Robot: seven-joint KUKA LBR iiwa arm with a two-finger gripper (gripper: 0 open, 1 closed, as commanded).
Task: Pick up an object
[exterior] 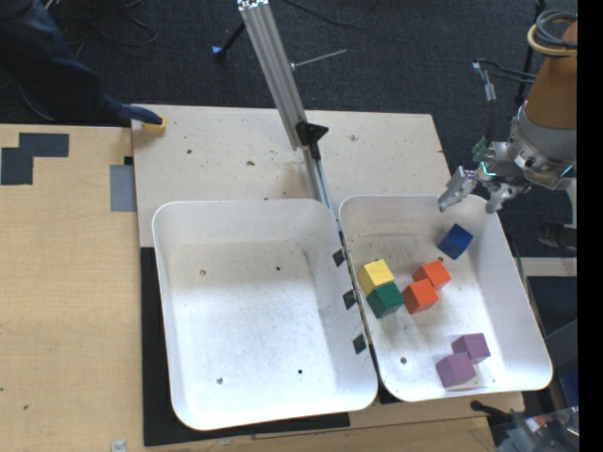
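Hovering above the right bin's (528,295) far rim: end effector (474,194), fingers spread wide, gripping nothing. Lying just below it in that bin: blue cube (455,241). Sitting mid-bin and touching: yellow cube (376,273) against green cube (384,298), two orange cubes (427,286) beside them. Resting near the front corner: two purple cubes (462,359). Slanting across the table (226,149) between both bins: aluminium post (283,83). Lying to the left: left bin (188,243). Running off the right edge: arm's upper part, cut off.
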